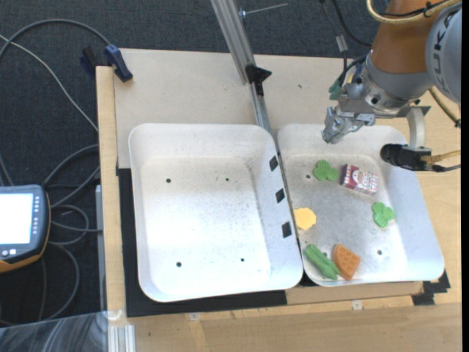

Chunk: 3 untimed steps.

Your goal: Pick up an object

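The right bin (410, 259) holds several small things: a green piece (325, 171), a dark red and white packet (359, 180), a second green piece (382, 214), a yellow piece (304, 218), a long green piece (319, 261) and an orange waffle-like piece (346, 261). My gripper (335, 133) hangs above the bin's far edge, up and to the left of the packet. Nothing shows between its fingers. The nearest thing, the green piece, lies just below it, apart from it.
The left bin (146, 160) stands beside the right one, with a slanted metal rail (234, 35) running down to the gap between them. A blue clamp (117, 61) sits at the bench's far left corner. A handheld screen (18, 226) lies off the bench at left.
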Motion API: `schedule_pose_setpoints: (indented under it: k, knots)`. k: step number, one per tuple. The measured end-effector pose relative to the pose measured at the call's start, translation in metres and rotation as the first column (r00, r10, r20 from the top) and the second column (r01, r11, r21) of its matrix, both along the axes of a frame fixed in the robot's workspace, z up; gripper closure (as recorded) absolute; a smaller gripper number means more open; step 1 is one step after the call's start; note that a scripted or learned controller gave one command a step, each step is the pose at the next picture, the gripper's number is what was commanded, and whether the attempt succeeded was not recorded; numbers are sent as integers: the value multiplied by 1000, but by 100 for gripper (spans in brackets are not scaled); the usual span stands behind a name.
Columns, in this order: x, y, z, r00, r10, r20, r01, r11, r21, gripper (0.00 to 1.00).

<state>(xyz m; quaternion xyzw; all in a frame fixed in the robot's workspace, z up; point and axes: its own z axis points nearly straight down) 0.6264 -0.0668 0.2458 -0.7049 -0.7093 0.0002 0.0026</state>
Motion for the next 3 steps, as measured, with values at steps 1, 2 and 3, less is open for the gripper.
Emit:
schedule_pose_setpoints:
  k: [1,2,3]
  knots:
    - [-24,45,0,1000,0,0,0,1000,0,100]
    - [-33,92,4,1000,1,1,-1,1000,0,100]
    - [-58,142,-9,1000,1,-2,-1,1000,0,100]
